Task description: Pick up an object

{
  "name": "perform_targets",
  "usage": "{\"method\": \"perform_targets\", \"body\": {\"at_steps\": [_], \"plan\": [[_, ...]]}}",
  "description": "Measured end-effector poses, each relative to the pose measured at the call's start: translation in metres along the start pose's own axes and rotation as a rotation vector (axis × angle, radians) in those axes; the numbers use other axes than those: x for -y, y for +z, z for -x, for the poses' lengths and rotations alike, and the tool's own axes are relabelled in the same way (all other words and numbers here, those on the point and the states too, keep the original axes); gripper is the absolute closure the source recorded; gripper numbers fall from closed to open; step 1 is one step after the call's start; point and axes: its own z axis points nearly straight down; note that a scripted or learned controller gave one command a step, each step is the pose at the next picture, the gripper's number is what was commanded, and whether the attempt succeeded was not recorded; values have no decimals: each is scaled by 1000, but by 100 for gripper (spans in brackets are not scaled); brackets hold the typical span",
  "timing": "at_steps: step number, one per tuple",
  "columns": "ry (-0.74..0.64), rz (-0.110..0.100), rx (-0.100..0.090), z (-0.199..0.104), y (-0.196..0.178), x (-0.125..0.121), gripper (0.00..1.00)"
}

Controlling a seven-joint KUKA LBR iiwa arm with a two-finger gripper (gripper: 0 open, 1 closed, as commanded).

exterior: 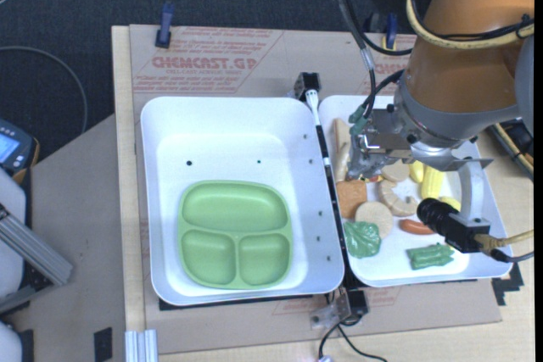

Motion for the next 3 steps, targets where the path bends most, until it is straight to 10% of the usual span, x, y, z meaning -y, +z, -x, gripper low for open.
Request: {"method": "perform_targets", "body": {"at_steps": [3], "plan": [[-7,9,0,-3,-32,-2,100]]}}
